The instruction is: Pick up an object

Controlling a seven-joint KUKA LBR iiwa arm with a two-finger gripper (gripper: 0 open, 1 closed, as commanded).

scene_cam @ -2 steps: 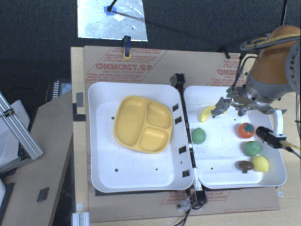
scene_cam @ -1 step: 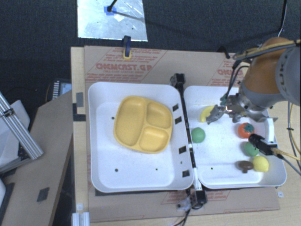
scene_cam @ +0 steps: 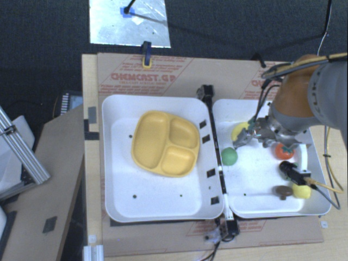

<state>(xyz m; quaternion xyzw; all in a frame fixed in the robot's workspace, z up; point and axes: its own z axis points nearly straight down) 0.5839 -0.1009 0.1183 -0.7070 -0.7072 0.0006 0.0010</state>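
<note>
In the right bin (scene_cam: 255, 200), my gripper (scene_cam: 243, 136) is low over the upper left part, reaching in from the right. A small yellow object (scene_cam: 238, 129) lies right at its tip, partly covered by it. A green ball (scene_cam: 229, 156) rests just below and to the left, near the divider. An orange-red object (scene_cam: 283, 151) sits under the wrist on the right. A small brown object (scene_cam: 281, 191) lies near the bin's front edge.
The left bin (scene_cam: 122, 194) holds a yellow divided plate (scene_cam: 165, 143) at its middle. A black clamp strip (scene_cam: 213, 145) runs between the two bins. The bins stand on a cardboard sheet (scene_cam: 157, 75).
</note>
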